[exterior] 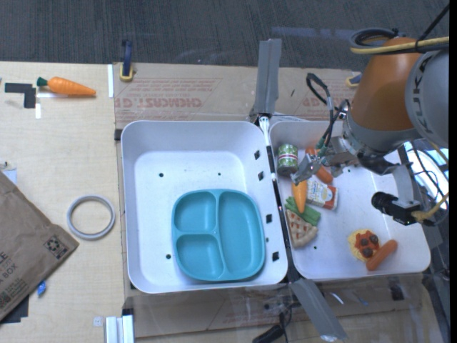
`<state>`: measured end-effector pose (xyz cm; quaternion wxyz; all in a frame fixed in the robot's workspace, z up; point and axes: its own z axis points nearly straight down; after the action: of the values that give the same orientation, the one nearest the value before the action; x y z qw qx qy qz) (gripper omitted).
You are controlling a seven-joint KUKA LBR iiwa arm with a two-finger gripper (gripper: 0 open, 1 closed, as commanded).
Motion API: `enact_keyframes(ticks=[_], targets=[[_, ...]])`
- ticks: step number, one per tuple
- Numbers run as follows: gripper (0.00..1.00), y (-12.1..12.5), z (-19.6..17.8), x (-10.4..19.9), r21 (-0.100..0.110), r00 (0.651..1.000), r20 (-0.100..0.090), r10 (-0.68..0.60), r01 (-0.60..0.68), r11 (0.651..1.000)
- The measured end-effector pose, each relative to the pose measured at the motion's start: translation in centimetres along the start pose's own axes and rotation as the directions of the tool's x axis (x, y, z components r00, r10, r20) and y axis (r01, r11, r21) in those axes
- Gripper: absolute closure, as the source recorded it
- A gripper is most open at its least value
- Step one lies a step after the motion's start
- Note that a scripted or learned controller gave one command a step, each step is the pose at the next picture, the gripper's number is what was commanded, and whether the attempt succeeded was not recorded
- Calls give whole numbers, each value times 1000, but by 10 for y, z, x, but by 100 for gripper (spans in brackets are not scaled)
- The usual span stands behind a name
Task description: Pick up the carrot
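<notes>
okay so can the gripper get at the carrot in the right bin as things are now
Probably yes. The gripper hangs right over the carrot in the right bin, nothing covering it, though the waffle and packet crowd its sides.

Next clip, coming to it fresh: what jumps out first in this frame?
The big orange-banded arm reaching in from the right over the right bin, its gripper down at a small carrot amid a clutter of toy food. Next, the bright teal divided plate lying alone in the left bin. A second carrot lies on the bench at far upper left, outside both bins.
</notes>
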<state>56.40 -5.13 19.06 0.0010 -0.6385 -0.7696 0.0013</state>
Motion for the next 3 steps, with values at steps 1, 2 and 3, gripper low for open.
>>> enact_keyframes(ticks=[1, 2, 3], targets=[[0, 5, 0, -41, -2, 979, 1, -205, 205, 979], [0, 10, 0, 6, -1, 998, 1, -64, 64, 998], [0, 7, 99, -55, -3, 986, 1, -169, 169, 986]])
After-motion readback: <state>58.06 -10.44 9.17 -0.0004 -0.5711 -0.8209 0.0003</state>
